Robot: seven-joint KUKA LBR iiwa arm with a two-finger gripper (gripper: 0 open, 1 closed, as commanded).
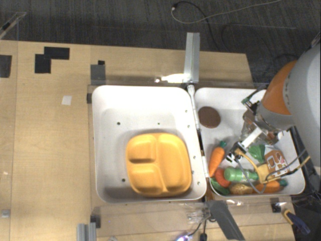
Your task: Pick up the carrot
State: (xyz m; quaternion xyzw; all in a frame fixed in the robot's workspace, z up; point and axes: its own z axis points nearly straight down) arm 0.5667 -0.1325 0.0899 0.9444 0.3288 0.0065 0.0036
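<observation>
- The carrot (pixel 216 159) lies in the right bin (pixel 228 97), close to that bin's left wall and toward its near edge. It is tilted, its green-topped end up near the bin's middle and its orange body running down toward the near-left corner.
- The carrot's lower end rests against a cluster of toy foods packed along the near edge.
- The gripper (pixel 233 155) hangs just to the right of the carrot's upper end, near it; contact cannot be confirmed.
- Nothing is seen between the gripper's tips. Whether the jaws are spread or pressed together cannot be told at this resolution.
- The arm (pixel 296 92) enters over the right bin's right wall, grey with its orange band above the wrist.
- In the cluster, a green bottle-shaped item (pixel 239 174) lies flat just right of the carrot's lower end.
- A brown packet (pixel 275 160) sits by the right wall, with further orange and yellowish pieces along the near edge that are too jumbled to identify.
- A brown disc (pixel 209 117) lies apart from the rest, near the right bin's far-left corner.
- The left bin (pixel 115 104) holds a yellow divided tray (pixel 158 162), set toward its near-right corner.
- Both bins stand side by side on the wooden bench (pixel 45 159).
</observation>
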